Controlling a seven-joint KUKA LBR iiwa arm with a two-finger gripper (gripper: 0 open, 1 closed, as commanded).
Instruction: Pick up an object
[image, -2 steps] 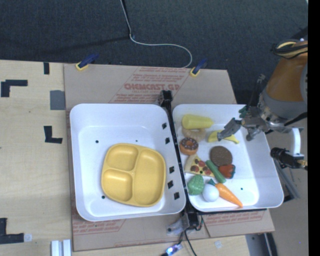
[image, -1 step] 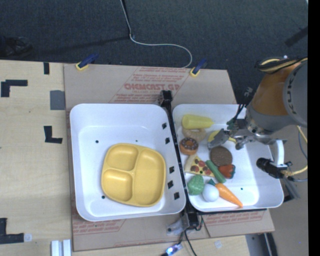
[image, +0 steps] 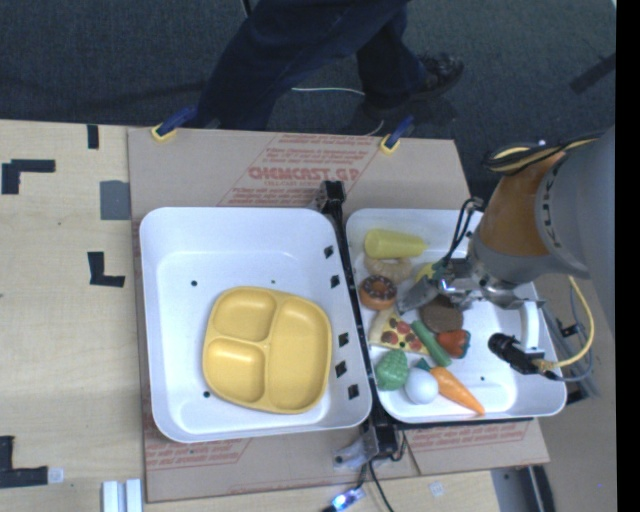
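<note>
Arm poised over the toy food in the right bin; nothing lifted.

The left bin (image: 170, 240) held a yellow divided plate (image: 267, 348). In the right bin (image: 520, 395) the candidates lay clustered, apparently for picking: corn (image: 394, 243), broccoli (image: 392, 371), carrot (image: 458, 389). The gripper (image: 430, 290) hovered among them; its finger state could not be determined.

The grey arm (image: 585, 200) reached in from the right, its orange band (image: 510, 215) sitting just above the wrist. The wrist bent down and leftward, carrying the gripper (image: 420, 293) low toward the left — its metal fingers (image: 412, 296) pointed left and slightly near. A yellow cable (image: 575, 335) looped along the arm's near side — beside a black fitting (image: 505, 350).
</note>
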